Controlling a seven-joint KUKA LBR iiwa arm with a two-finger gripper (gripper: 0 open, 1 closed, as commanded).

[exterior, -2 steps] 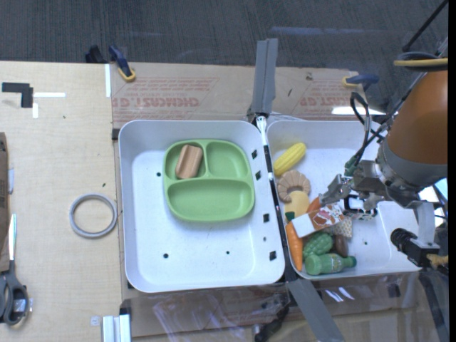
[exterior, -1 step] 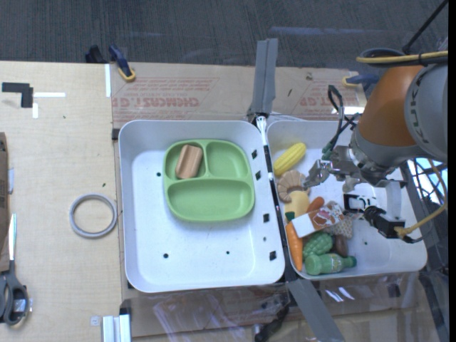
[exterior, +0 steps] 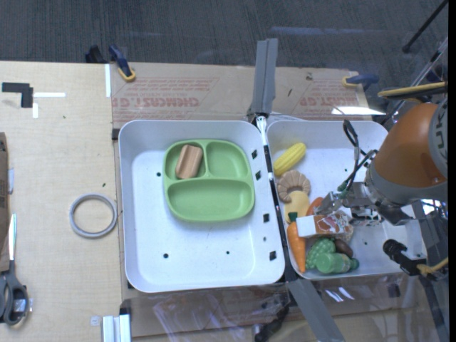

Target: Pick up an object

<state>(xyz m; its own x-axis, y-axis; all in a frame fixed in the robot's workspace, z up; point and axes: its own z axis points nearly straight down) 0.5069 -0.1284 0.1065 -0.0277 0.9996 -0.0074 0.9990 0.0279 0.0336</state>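
Note:
My gripper is low in the right bin, right over a pile of toy food. Directly beneath it lies a small white and red box. Around that are an orange carrot, a green broccoli-like piece, a beige ridged piece and a yellow corn cob. The gripper hides part of the pile. I cannot make out whether anything is in its grasp.
The left bin holds a green divided plate with a brown bread-like piece in its upper left section. A grey ring and scissors lie on the bench to the left. The bins' shared wall runs between them.

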